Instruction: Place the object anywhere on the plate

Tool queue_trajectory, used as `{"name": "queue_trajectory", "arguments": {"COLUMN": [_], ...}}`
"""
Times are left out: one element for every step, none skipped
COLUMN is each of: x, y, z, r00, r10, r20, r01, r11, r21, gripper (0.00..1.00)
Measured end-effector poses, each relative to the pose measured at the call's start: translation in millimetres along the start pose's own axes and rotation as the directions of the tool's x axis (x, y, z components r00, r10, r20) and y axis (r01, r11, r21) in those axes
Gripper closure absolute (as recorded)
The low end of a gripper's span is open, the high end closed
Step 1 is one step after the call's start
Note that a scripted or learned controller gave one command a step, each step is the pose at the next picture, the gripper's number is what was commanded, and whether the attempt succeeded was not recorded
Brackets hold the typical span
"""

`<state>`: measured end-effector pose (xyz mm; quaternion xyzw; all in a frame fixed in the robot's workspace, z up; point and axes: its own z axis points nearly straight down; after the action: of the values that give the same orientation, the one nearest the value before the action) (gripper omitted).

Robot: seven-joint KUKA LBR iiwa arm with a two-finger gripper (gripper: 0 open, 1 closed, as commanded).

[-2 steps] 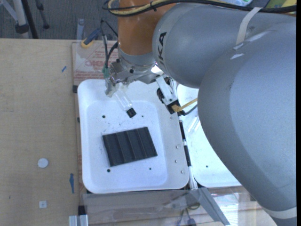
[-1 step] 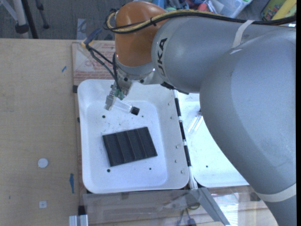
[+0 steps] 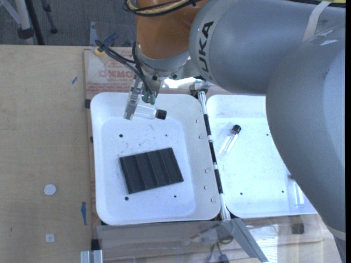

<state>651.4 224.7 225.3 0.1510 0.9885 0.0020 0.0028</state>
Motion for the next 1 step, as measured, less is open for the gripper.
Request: {"name": "queue_trajectory", "arguments": {"x": [-6.4], "y": [1.7], "z": [58.8], "r00": [0.999], "r10": [0.035], "r20": [-0.005], "r01": [-0.035], "r11": [0.999], "r21": [0.003], "gripper": [1.0]}}
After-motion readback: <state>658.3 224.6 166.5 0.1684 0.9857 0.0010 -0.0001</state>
